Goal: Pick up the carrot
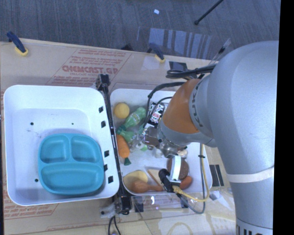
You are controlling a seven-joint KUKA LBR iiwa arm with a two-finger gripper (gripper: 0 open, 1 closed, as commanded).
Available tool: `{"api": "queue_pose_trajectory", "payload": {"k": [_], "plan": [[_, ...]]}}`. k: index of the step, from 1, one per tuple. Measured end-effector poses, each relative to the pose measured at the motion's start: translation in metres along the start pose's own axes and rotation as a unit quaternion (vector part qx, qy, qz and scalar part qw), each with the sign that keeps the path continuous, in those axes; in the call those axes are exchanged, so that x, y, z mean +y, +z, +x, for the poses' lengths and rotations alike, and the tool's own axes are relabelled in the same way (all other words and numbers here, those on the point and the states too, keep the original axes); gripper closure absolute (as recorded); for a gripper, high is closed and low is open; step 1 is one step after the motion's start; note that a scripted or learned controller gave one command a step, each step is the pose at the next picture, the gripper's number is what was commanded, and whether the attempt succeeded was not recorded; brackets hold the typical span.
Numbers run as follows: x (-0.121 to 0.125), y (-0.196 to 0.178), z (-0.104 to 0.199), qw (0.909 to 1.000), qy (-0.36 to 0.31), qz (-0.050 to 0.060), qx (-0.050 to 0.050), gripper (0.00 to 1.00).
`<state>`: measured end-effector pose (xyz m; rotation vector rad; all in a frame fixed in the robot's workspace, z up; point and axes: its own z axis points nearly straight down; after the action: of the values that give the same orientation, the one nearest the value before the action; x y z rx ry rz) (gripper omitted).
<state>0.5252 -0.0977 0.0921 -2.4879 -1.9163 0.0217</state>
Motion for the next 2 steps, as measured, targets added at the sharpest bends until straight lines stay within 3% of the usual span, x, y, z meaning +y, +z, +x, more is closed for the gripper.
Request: {"api": "queue_pose_trajectory", "payload": {"k": [1,2], "plan": [[-0.0017,-0.0054,0.0019,1.0,-0.004,0.007,0.002,1.0],[-0.0016,-0.0055,0.0011,1.0,-0.004,0.007,0.001,0.0]]}}
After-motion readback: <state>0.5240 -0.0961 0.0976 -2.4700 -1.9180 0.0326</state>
